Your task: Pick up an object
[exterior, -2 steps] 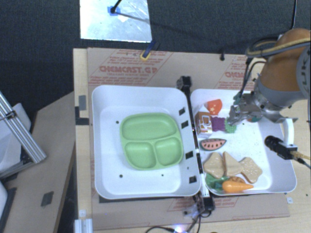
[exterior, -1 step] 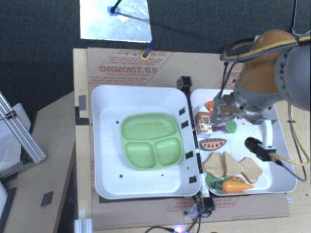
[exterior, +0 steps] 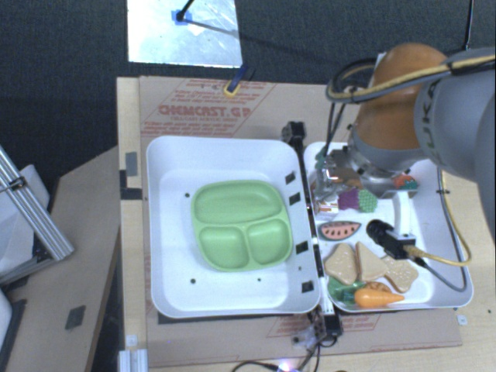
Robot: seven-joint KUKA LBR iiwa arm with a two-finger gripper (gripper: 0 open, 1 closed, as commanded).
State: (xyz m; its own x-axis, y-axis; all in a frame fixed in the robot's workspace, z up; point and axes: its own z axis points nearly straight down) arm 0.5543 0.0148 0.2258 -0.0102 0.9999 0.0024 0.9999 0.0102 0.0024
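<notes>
The grey arm (exterior: 457,107) comes in from the right, its orange band (exterior: 399,91) bulging above the wrist. The wrist bends down and leftward. The gripper (exterior: 324,186) hangs low at the arm's left end, pointing down; its shape is partly blurred under the wrist.

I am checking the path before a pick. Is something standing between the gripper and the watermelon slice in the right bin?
Nothing visible does. The gripper sits low at the right bin's left side, and the watermelon slice lies just in front of it on bare white floor. The purple piece lies to the side.
</notes>
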